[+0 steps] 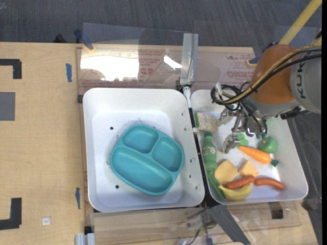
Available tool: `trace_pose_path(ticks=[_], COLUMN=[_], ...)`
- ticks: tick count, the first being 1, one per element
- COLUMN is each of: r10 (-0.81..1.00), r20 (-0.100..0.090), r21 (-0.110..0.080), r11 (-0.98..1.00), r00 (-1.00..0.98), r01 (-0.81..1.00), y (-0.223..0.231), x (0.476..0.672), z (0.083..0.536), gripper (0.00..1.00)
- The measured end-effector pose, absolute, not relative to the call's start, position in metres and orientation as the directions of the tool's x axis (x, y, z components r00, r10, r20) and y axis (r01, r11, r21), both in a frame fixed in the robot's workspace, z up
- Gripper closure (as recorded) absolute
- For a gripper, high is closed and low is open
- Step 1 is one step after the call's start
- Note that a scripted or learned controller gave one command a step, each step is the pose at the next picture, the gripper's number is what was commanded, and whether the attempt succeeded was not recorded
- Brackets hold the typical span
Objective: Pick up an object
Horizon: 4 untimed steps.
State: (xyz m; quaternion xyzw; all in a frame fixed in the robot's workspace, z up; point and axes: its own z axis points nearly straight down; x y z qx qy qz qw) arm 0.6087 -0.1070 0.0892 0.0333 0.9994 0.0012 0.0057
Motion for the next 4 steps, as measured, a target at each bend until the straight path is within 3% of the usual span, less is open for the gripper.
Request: trace_pose_path(ticks=[1, 2, 3, 4], r10=[0.057, 0.143, 0.142, 0.278], r20=[-0.008, -0.016, -0.03, -0.017], r21=[-0.002, 0.0, -0.002, 0.005], r11=[0.998, 0.99, 0.99, 0.961], r00=[-0.998, -0.99, -0.989, -0.961], r01=[0.057, 0.143, 0.142, 0.278], y=[-0.157, -0.14, -0.14, -0.145], x=[0.534, 0.499, 0.504, 0.486], z=[0.09, 0.09, 0.102, 0.09], gripper=[0.0, 0.0, 1.0, 1.0])
